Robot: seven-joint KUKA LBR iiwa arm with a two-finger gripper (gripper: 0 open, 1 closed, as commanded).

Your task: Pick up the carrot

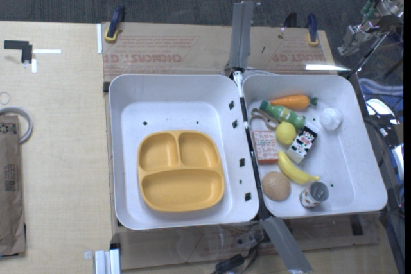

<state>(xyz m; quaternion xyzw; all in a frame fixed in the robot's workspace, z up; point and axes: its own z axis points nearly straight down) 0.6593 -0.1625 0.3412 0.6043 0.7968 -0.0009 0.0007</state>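
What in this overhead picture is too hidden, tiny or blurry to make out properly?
- Camera view, small red-and-white printed packet: print too small to read.
- Green plastic bottle: its lower end is covered by the yellow lemon.
- Small round can: label too small to identify.
- Robot arm at the top right corner: cut off by the edge and blurred.

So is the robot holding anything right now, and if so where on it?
Nothing is held. The carrot lies in the right bin, untouched beside the green bottle.
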